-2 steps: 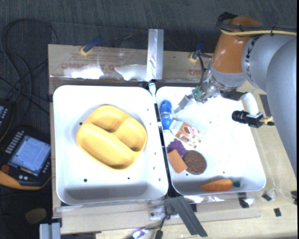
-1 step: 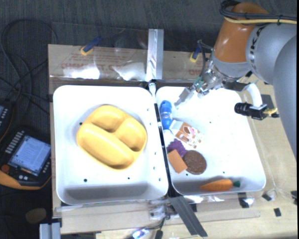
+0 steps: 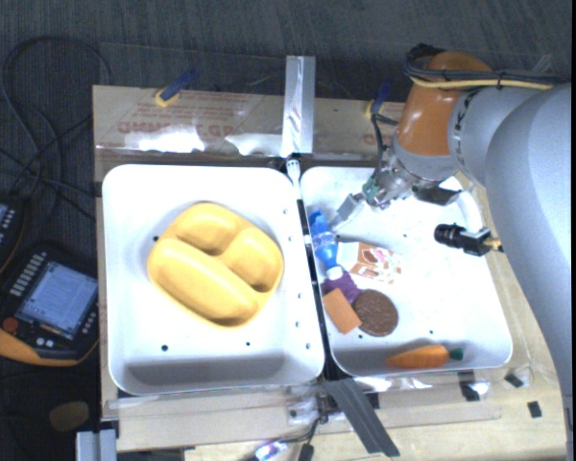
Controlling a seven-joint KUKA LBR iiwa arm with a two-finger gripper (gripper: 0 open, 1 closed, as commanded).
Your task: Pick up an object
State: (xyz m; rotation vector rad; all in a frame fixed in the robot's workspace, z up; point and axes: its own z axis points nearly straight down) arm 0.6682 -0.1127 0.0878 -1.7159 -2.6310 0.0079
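The gripper [image 3: 338,216] is hovering just above the blue bottle [image 3: 322,243], nothing lifted yet; I cannot tell its state.

The arm [image 3: 533,190] is a thick, smooth-skinned tube of pale grey with a soft sheen, its big rounded link swelling wide along the picture's right side. Above the wrist sits a glossy orange band [image 3: 430,118], rounded like a collar and capped by a darker grey ring. Below the band the wrist narrows into a small silver-grey metal block with tiny greenish marks. From it runs the claw [image 3: 343,211], slim, grey and metallic. A short black cylindrical fitting [image 3: 461,237] juts out beside the grey link.
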